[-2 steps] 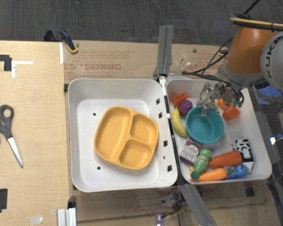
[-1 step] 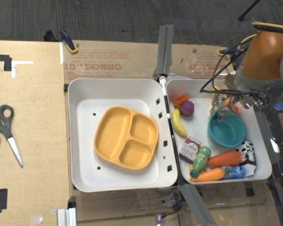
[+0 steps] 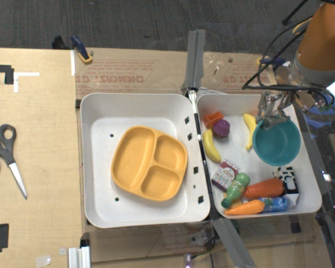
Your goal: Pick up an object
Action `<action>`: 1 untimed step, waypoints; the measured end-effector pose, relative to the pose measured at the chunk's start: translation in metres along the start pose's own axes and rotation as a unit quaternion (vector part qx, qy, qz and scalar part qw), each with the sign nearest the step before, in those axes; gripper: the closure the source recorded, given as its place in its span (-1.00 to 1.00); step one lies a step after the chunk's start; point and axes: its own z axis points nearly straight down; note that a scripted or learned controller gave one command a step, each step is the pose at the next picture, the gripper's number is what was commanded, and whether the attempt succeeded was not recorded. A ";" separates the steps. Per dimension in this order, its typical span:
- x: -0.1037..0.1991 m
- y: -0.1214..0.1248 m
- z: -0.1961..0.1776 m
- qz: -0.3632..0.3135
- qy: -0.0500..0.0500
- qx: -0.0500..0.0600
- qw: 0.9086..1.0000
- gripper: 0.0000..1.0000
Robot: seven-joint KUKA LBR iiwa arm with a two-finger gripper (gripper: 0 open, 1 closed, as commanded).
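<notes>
My gripper (image 3: 272, 116) hangs over the upper part of the right bin (image 3: 311, 202). Its metal fingers (image 3: 266, 118) stand at the near-left rim of a teal bowl (image 3: 277, 144) and look closed on that rim. The bowl looks slightly tilted, beside a yellow banana (image 3: 249, 129). Further left in the same bin lie a purple fruit (image 3: 221, 128), a small orange piece (image 3: 213, 118) and a second banana (image 3: 211, 146). At the front lie a pink packet (image 3: 225, 175), a green vegetable (image 3: 237, 187), two carrots (image 3: 264, 188) (image 3: 245, 207) and a black-and-white box (image 3: 288, 178).
The left bin (image 3: 95, 149) holds a yellow divided plate (image 3: 149, 162). Scissors (image 3: 9, 159) lie on the wooden bench far left. A blue clamp (image 3: 81, 48) sits at the back. A grey bar (image 3: 194, 60) runs above the seam between the bins. Cables (image 3: 279, 38) trail near the arm.
</notes>
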 end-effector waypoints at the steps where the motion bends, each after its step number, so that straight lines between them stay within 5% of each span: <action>1: 0.049 -0.032 0.122 0.007 -0.003 0.004 1.000 1.00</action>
